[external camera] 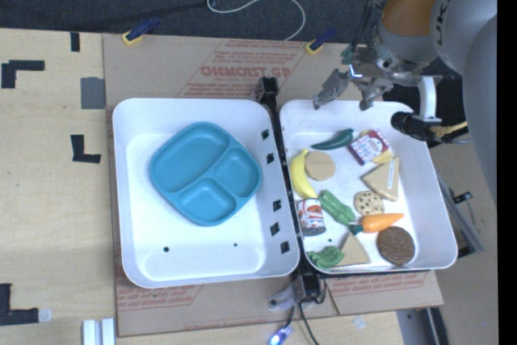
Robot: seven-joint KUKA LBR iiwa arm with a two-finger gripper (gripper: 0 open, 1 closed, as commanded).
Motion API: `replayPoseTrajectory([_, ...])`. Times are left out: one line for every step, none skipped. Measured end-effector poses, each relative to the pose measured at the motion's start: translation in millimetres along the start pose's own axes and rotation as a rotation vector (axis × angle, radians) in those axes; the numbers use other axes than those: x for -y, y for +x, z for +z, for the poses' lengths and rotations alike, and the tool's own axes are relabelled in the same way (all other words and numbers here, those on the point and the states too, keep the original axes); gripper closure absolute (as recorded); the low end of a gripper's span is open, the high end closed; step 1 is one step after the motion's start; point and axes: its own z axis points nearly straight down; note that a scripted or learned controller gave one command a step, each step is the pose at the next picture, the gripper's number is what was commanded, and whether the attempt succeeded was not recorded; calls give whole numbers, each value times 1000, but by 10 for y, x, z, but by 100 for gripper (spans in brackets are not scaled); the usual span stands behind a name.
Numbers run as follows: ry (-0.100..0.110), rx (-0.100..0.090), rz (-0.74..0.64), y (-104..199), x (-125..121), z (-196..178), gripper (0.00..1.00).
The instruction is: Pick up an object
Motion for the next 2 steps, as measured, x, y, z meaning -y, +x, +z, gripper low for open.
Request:
replayPoseTrajectory([5, -1, -1, 398, 506, 264, 0])
replayPoseTrajectory([2, -2, -4, 892, 1017, -23, 0])
